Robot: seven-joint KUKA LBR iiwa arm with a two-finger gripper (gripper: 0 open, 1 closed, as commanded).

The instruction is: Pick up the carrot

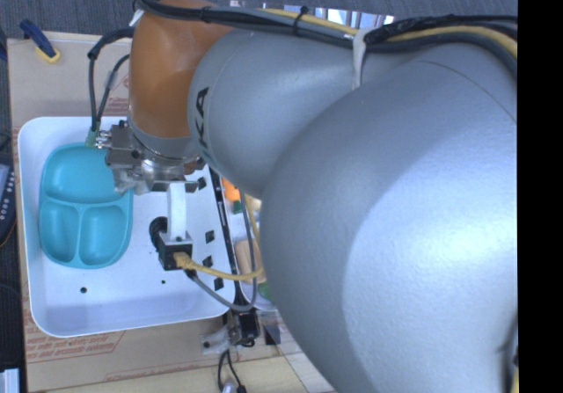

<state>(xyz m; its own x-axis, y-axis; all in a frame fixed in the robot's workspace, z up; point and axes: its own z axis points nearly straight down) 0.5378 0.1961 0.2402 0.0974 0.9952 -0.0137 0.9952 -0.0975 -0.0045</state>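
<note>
The carrot (231,191) showed as a small orange patch — most of it hidden under the grey arm. It lay near the dividing wall between the two bins; its full shape and pose could not be made out.

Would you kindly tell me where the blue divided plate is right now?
The blue divided plate lies in the left white bin, toward its left side, just left of the arm's wrist.

tray (84,215) turq | bin (35,294) wht | arm (387,207) gry, org band (163,66)
</note>
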